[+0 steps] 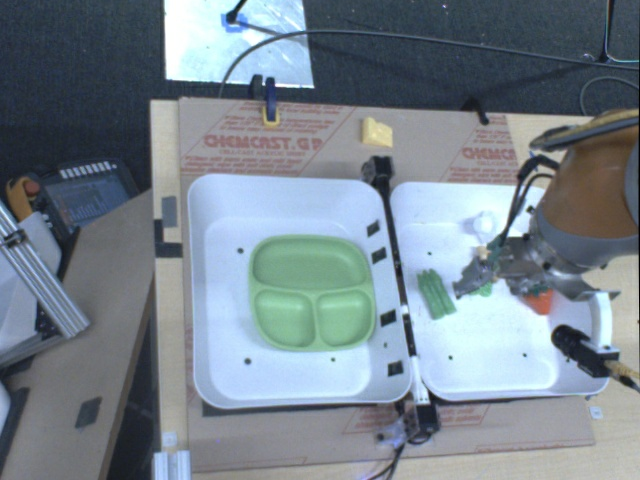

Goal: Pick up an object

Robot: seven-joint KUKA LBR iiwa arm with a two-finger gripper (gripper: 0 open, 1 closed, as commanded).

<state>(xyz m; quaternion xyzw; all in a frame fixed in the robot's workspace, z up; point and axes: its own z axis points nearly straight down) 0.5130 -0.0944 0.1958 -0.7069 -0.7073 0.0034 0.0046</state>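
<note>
Grey and orange, the arm (590,198) leans in from the right, low over the right bin (470,368). Its gripper (480,280) hangs just beside a green block (436,293); finger state unclear.

A divided tray (308,290) lies in the left bin (215,268); a ridged block (436,293) lies in the right bin (470,363).
</note>
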